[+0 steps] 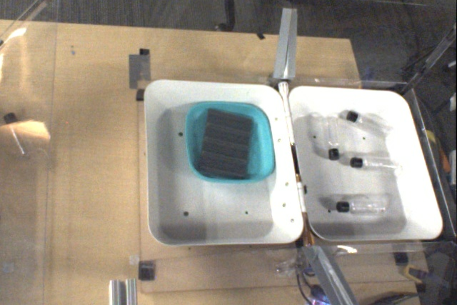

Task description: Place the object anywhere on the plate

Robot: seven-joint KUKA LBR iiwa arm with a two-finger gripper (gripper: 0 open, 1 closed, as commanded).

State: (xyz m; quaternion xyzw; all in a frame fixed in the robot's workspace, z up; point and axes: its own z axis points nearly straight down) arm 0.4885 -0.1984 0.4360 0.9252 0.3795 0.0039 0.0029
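A dark ridged block [227, 145] lies on the teal plate [265, 153] in the left bin [164, 211].
The charcoal, rectangular slab shows four crosswise ribs; clear black-capped vials [360, 206] lie scattered in the right bin [421, 218] beside it.

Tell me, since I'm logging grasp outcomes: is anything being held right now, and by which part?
Nothing is seen held. The dark ridged block lies on the teal plate in the left bin; the clear vials lie loose in the right bin.
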